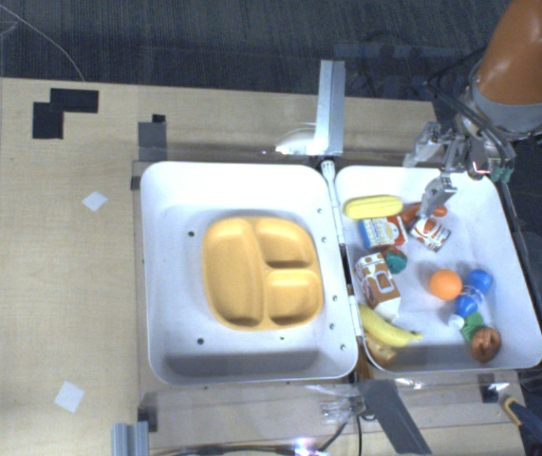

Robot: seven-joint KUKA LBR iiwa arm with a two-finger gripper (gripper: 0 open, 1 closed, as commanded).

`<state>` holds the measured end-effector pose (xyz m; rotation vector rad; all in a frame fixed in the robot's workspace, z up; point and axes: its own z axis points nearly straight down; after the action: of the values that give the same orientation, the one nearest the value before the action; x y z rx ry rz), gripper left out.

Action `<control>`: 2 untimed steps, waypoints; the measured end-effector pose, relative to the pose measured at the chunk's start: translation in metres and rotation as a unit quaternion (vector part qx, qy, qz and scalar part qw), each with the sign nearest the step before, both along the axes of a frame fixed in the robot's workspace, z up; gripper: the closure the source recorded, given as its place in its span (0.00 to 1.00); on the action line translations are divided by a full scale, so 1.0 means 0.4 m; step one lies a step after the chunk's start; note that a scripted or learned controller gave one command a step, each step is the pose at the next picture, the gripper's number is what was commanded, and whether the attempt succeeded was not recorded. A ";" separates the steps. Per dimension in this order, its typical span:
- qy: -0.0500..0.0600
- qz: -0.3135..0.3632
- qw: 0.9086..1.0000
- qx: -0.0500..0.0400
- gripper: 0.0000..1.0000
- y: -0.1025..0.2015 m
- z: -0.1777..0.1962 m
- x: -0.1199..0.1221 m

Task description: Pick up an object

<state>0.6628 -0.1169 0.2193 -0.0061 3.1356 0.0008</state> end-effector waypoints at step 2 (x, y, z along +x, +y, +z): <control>0.000 -0.278 0.961 0.001 0.00 -0.219 -0.280 -0.081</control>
<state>0.6305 -0.2044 0.1072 0.8665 3.0129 0.0013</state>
